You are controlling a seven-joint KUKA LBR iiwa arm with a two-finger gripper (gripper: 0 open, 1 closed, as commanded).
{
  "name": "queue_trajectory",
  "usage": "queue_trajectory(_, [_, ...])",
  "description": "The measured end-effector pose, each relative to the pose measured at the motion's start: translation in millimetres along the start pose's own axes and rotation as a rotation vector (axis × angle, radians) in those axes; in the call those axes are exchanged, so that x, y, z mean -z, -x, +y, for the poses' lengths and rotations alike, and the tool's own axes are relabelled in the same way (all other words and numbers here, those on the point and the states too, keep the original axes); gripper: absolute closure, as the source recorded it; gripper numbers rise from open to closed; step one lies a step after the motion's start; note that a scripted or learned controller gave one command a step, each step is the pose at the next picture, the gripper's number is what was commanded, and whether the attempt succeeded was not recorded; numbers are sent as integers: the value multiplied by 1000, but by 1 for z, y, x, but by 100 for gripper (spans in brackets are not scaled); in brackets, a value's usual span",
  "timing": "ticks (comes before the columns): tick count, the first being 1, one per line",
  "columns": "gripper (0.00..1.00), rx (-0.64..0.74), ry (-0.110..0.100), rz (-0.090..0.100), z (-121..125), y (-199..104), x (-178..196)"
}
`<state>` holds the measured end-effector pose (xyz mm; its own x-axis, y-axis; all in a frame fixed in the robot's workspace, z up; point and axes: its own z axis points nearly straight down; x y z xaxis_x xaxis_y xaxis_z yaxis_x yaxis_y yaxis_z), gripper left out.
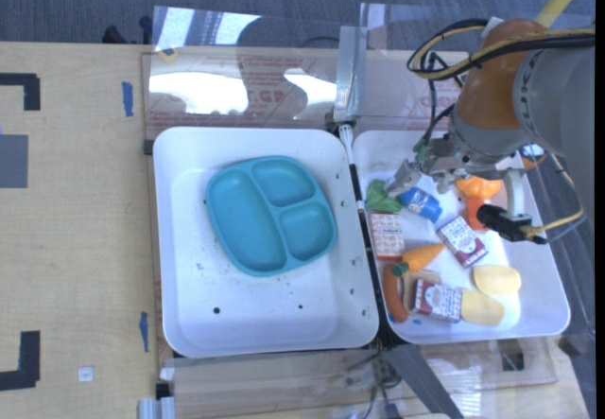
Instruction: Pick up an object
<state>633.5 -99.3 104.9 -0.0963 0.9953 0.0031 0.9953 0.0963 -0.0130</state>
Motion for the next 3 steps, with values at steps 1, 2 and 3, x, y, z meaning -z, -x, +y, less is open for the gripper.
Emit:
queue_trajectory(1, [0,-75,22,-5,-11,26,81])
queue_trajectory(2, [0,74,28,-10,-12,52,0])
queue_trajectory(3, [0,118,20,-6,6,13,-18])
